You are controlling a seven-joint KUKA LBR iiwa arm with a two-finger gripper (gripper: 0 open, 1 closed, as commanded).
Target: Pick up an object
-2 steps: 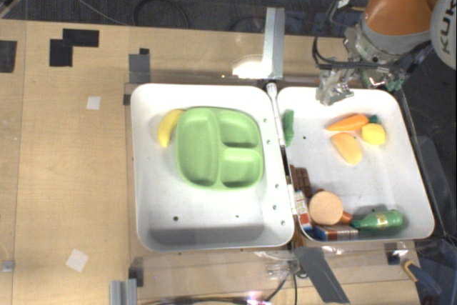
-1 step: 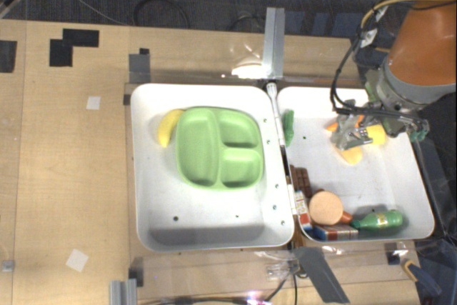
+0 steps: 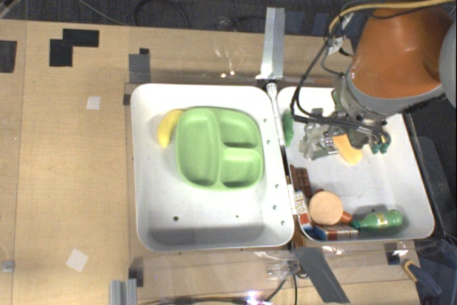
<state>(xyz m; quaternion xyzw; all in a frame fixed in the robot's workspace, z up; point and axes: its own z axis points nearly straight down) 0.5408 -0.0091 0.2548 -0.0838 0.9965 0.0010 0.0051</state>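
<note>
2 white bins [image 3: 153, 225], 1 green tray [image 3: 218, 146], 1 banana [image 3: 168, 127], 1 bottle [image 3: 378, 220]

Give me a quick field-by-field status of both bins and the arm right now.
left bin: green divided plastic plate in the middle; yellow banana-shaped toy at the plate's left edge
right bin: round tan disc, green bottle with yellow cap lying on its side, brown bar by the left wall
arm: gripper low over the right bin's upper part
near gripper: small yellow-orange object; contact cannot be told
</note>
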